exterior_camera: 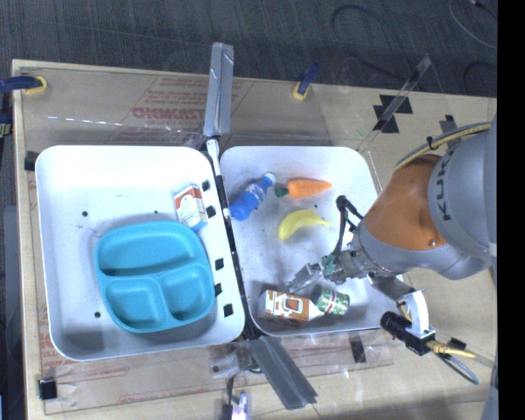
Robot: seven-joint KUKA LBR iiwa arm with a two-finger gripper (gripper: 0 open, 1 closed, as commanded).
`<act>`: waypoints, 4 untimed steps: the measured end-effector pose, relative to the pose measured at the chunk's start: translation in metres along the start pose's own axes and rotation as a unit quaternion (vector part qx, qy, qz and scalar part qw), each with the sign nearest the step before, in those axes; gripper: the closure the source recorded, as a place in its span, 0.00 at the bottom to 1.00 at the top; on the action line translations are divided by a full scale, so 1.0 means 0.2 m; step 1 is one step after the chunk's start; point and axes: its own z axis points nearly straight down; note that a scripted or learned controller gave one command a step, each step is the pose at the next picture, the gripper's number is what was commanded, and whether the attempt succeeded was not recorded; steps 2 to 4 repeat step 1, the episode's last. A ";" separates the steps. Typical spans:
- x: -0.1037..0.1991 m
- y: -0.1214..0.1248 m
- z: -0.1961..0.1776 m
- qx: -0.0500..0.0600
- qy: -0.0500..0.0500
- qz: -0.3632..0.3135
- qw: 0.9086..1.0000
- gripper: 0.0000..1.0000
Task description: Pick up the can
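The can (332,303) lies on its side near the front wall of the right bin, with a green, white and red label. An orange and white carton (286,305) lies just to its left, touching or nearly touching it. My gripper (313,275) hangs low over the bin, just behind the can and the carton, at the end of the orange-banded wrist (402,217) that reaches in from the right. Nothing is visibly held in it.
In the right bin (359,169) lie a yellow banana (302,224), a carrot (306,187) and a blue bottle (250,197) at the back. The left bin (61,234) holds a blue divided tray (155,274) and a small red and white box (189,206).
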 end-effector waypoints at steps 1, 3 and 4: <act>0.00 0.00 0.00 0.000 0.000 0.000 1.000 0.00; 0.00 0.00 0.00 0.000 0.000 0.000 1.000 0.00; 0.00 0.00 0.00 0.000 0.000 0.000 1.000 0.00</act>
